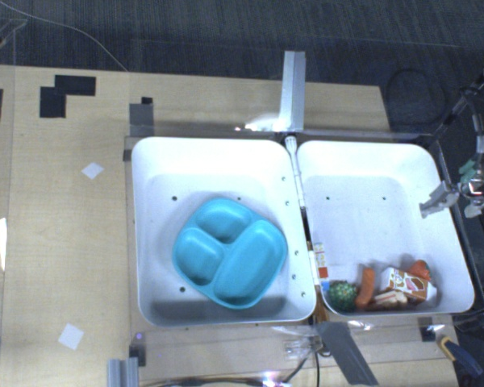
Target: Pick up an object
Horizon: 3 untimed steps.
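A blue divided plate lies in the left bin, a little toward its front. Several small things huddle in the front corner of the right bin. Among them are a green broccoli-like piece, an orange sausage-shaped piece and a white printed packet with a red piece at its right end. All of them rest on the bin floor, touching or nearly touching one another.
A metal divider runs between the two bins, with a grey post behind it. A grey bracket and cables sit at the right bin's right rim. Black marks lie on the wooden bench at left.
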Available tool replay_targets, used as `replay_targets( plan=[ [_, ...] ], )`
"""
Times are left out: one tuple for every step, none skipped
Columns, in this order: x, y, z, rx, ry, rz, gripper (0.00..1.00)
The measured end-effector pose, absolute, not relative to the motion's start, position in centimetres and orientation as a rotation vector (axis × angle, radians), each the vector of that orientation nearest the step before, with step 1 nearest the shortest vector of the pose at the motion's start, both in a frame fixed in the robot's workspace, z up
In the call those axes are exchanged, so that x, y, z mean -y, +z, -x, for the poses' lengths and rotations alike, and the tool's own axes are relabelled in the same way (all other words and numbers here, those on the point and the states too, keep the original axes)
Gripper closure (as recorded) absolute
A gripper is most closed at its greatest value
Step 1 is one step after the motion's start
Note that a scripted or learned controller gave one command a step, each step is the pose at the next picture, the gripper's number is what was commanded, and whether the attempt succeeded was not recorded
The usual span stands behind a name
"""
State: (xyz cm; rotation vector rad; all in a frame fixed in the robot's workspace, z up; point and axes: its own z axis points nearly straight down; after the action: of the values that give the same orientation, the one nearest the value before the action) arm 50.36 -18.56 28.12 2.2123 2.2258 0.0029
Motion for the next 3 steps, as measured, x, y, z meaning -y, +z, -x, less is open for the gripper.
replay_targets(
  plan=[
    [20.6, 18.3, -48.7, -2.057, 0.001, -2.372, 0.0],
    [19.2, 10.8, -48.7, -1.944, 0.001, -2.467, 0.0],
    [20.0, 8.9, -49.0, -2.03, 0.009, -2.391, 0.0]
  ],
)
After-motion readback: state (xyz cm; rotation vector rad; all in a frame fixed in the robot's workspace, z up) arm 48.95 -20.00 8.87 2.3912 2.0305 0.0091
